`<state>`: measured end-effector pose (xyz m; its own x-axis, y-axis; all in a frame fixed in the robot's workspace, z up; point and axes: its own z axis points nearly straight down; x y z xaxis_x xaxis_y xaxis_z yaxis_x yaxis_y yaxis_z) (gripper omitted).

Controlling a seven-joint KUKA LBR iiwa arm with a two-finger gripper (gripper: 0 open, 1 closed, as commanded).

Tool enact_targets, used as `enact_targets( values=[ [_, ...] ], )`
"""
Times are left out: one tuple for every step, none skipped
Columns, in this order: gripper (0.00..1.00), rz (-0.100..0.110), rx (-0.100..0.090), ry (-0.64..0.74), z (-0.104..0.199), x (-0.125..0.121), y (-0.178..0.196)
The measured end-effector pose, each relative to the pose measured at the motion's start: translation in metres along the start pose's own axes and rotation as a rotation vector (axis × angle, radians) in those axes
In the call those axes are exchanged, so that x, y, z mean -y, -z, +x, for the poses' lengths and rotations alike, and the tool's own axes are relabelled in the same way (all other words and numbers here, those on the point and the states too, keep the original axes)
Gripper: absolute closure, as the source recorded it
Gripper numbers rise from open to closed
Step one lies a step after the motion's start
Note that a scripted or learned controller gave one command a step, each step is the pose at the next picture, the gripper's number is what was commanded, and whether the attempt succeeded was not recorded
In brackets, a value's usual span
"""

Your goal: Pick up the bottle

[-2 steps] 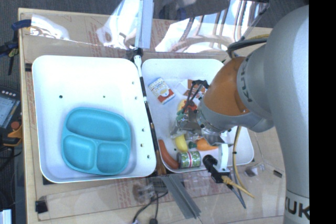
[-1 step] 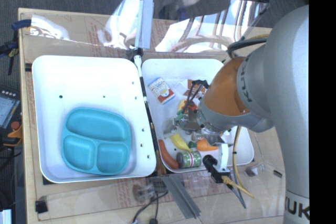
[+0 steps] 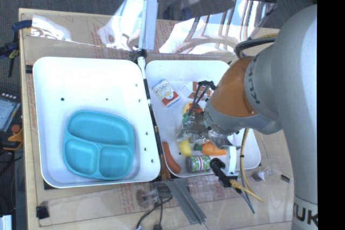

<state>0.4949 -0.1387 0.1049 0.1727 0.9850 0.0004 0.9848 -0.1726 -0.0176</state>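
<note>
Find the bottle (image 3: 198,163) lying on its side in the near corner of the right bin (image 3: 222,65), close against the bin's front wall, with a red sausage (image 3: 171,157) just to its left and an orange carrot (image 3: 214,150) and a yellow piece (image 3: 185,146) just behind it. Note the gripper (image 3: 190,127) low over the middle of that clutter, short of the bottle; cannot tell whether open or closed, with the wrist hiding the tip. Likely calls for shifting toward the near wall, then centring over the bottle's green-labelled body. Turn the claw across the short axis, not along the length, so as not to catch the carrot. Descend slowly; expect rolling on a round body. Mind the front wall: little room on that side. Look for freer space toward the small carton (image 3: 165,92) at the bin's far left, and lift straight up before swinging anywhere near the blue divided tray (image 3: 100,144) in the left bin (image 3: 86,70).
</note>
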Motion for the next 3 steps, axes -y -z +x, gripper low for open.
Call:
enact_targets(
  values=[
    [0.0,0.0,0.0,0.0,0.0,0.0,0.0],
    [0.0,-0.014,-0.002,0.014,-0.05,0.009,-0.014],
    [0.0,-0.012,-0.001,-0.01,-0.015,-0.065,-0.014]
  ],
)
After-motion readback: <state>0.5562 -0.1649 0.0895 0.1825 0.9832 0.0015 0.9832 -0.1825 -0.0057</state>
